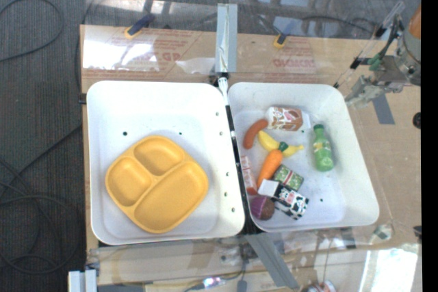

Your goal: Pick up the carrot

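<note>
We see the orange toy carrot with a green top lying in the right shallow white plastic bin, near that bin's centre, tilted with its green end toward 1 o'clock and its tip toward 7 o'clock. Just at 11 o'clock of it lies a yellow toy banana, touching or nearly touching the green top. A reddish-orange toy sausage lies at 11 o'clock beyond the banana. A small white and brown carton lying on its side is at 12 o'clock of the carrot. A green plastic toy bottle lies at 3 o'clock, apart from the carrot. A small green box sits at 5 o'clock, close by; a black-and-white spotted carton is below that. A dark purple round toy is at 6 o'clock, near the bin's bottom wall.

The left shallow white plastic bin holds a yellow three-compartment plastic plate.

The grey two-finger gripper hangs at 2 o'clock of the carrot, outside the right bin's top right corner, well apart from it. We cannot tell how its fingers stand; nothing shows between them.
</note>
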`<action>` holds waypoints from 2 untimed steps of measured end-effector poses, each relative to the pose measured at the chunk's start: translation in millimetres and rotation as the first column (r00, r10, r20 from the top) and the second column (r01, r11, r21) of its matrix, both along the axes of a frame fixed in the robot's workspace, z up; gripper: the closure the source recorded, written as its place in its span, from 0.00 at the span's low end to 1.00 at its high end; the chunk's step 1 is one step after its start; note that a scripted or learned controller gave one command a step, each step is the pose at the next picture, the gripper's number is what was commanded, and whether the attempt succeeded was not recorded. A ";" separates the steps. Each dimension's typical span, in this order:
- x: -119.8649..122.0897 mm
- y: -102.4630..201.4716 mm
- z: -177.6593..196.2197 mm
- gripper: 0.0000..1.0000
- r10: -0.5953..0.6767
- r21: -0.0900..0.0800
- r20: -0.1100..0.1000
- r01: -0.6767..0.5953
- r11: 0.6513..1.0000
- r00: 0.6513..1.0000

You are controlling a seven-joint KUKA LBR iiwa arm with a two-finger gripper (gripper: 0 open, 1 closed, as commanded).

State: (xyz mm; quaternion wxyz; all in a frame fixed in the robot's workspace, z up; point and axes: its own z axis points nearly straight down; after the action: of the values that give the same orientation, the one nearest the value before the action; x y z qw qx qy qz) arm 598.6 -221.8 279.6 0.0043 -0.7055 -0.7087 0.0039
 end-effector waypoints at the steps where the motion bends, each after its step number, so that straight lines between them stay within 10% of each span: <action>1: 0.0 0.0 0.0 0.00 0.000 -0.001 0.000 0.000 1.000 1.000; 2: -49.9 143.6 -100.2 0.00 0.171 0.002 0.004 -0.171 0.985 0.985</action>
State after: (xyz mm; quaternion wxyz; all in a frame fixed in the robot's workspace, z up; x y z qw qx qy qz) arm 548.8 -78.2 179.4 0.0035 -0.6421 -0.7666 0.0023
